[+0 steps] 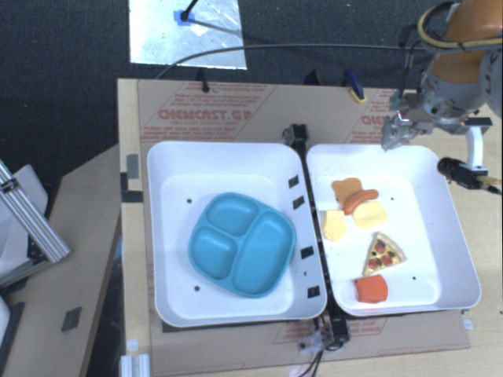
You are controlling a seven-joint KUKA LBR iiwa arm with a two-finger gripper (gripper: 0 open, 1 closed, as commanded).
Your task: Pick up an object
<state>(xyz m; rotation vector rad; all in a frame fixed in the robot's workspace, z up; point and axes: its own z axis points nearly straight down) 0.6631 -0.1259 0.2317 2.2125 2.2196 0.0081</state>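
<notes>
In the right bin (456, 242) lie several toy foods: an orange piece (344, 188), a red sausage (361, 200), two pale yellow blocks (369, 214) (334, 225), a pizza slice (383, 253) and a red-orange block (372, 289). My gripper (392, 137) hangs above the bin's far rim, up and to the right of the sausage, clear of all the food. Nothing shows between its fingers.
The left bin (169, 210) holds a blue divided plate (241, 243). A black divider with clips (305, 210) runs between the bins. Cardboard (236, 112) lies under both bins, with a shiny sheet (186, 22) behind on the dark floor.
</notes>
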